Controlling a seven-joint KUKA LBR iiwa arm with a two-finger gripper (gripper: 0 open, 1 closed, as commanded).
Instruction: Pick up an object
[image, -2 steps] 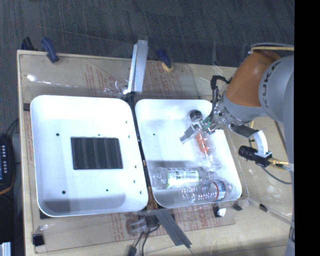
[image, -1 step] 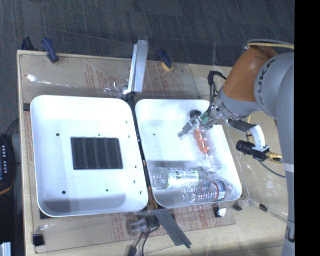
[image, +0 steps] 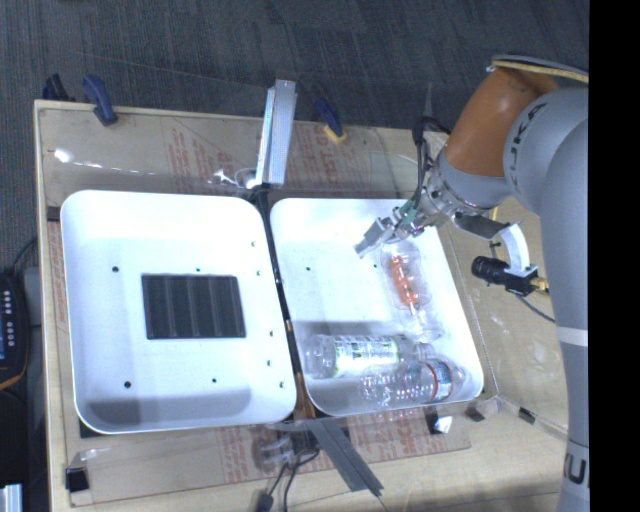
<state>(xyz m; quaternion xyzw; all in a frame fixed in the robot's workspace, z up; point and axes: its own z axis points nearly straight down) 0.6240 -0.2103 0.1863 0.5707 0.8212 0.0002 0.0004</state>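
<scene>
A grey arm with an orange band (image: 490, 110) reaches in from the right over the bench (image: 150, 160), its gripper (image: 385, 235) poised above the upper part of the right bin (image: 300, 240). The fingers are small and pale against the white floor, and how far apart the jaws stand cannot be told from here; nothing can be seen caught between them.

Just below the gripper and a little to its right lies a clear bottle with orange contents (image: 407, 282), lengthwise down the bin's right side, its upper end close under the fingertips. Whether the fingers touch it cannot be told.

Along the near wall of the same bin lie two more clear bottles on their sides, well apart from the gripper: one with a green label (image: 355, 353), and just beside it, nearer the corner, one with a red and blue label (image: 415, 382). The lower end of the orange bottle comes close to this pair.

The left bin (image: 90, 260) holds a dark ribbed rectangle (image: 193, 306) flat on its floor. Blue clamps (image: 98, 98) grip the far edge of the bench, and a grey bar (image: 276, 130) stands upright between the two bins at the far side.
</scene>
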